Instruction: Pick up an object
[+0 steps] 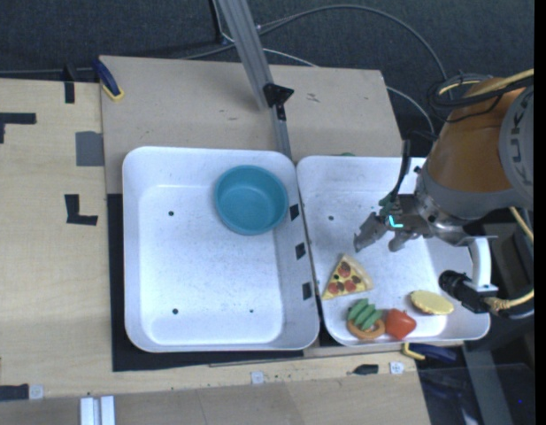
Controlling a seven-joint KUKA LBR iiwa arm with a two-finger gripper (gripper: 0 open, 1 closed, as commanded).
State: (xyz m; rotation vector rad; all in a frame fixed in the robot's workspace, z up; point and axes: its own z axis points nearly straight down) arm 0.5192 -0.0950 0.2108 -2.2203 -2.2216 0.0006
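A toy pizza slice (347,277) lies near the left wall of the right bin (343,184). Along that bin's front edge sit a green and orange toy vegetable (365,318), a red piece (399,324) and a yellow piece (431,303). A blue bowl (250,199) rests at the back of the left bin (166,264). My gripper (382,236) hangs over the middle of the right bin, above and to the right of the pizza slice. Its fingers are spread apart and nothing sits between them.
A grey metal pole (250,47) slants down from the top to the gap between the bins. Cables (361,25) run across the dark floor behind the bench. A blue and yellow clamp (109,80) sits at the bench's back left corner.
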